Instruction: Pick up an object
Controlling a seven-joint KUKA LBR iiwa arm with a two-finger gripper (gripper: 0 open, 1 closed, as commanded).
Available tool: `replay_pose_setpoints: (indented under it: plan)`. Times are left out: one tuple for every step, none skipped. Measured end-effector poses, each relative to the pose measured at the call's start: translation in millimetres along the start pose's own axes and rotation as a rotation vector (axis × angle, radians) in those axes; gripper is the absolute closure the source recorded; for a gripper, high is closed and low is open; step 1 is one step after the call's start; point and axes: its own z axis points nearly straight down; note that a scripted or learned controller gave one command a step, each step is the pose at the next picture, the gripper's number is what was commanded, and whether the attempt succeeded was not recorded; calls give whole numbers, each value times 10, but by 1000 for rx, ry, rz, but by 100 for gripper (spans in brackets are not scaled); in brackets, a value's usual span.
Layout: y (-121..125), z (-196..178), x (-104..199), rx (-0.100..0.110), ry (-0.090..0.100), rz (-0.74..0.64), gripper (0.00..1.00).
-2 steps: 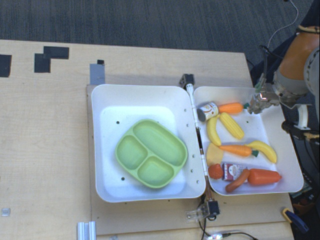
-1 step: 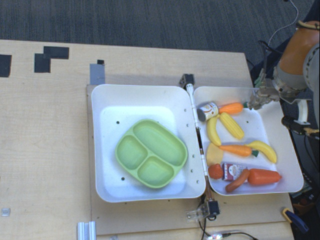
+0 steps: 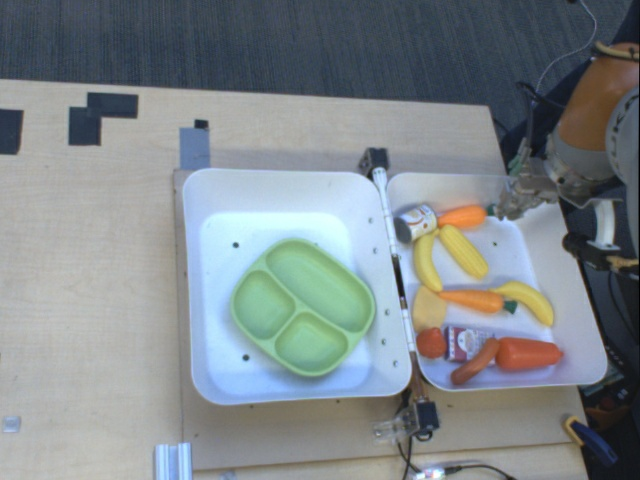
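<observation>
floor (image 3: 300,18): dark grey carpet — ribbed | bench (image 3: 90,298): pale wood — black patches (image 3: 100,116) at far-left edge

No text can be read anywhere in this view. The one thing that bears print is a small red packet (image 3: 463,343) in the right bin (image 3: 575,298), lying among the toy foods near the bin's front edge; it carries a white patch with marks on it (too small and blurred to make out as letters or a brand). A small can (image 3: 413,222) at the back of the same bin has a light band that may be a label, but nothing on it is legible. The black squares (image 3: 100,116) on the bench are plain shapes, with no numbers or signs on them.
</observation>
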Motion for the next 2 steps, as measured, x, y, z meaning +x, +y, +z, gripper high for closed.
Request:
replay_pose_setpoints:
  plan:
    - [1,-132,-3,-1,0,0,100]
    - [-6,58,0,3,1,0,100]
